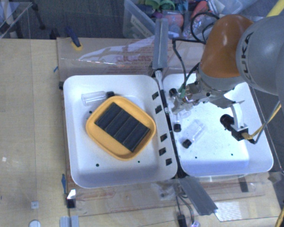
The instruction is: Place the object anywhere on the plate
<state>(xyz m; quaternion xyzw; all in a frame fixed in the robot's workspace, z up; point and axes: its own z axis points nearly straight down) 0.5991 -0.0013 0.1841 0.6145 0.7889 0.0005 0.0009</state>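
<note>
A yellow plate [121,126] with a dark ridged centre lies in the left bin [80,164]. In the right bin [227,160], a small clear plastic piece [195,129] lies on the floor with a black bit [185,143] just beside it. My gripper [181,104] hangs low over the right bin's back left part, close to the divider, a little above and left of the clear piece. Nothing is visibly held. A second clear tube [93,97] with a dark end lies in the left bin behind the plate.
A small black item [177,126] sits near the divider in the right bin. A black knob and cable [232,126] hang from the arm over the right bin. A crate of colourful toys [180,4] stands behind the bins.
</note>
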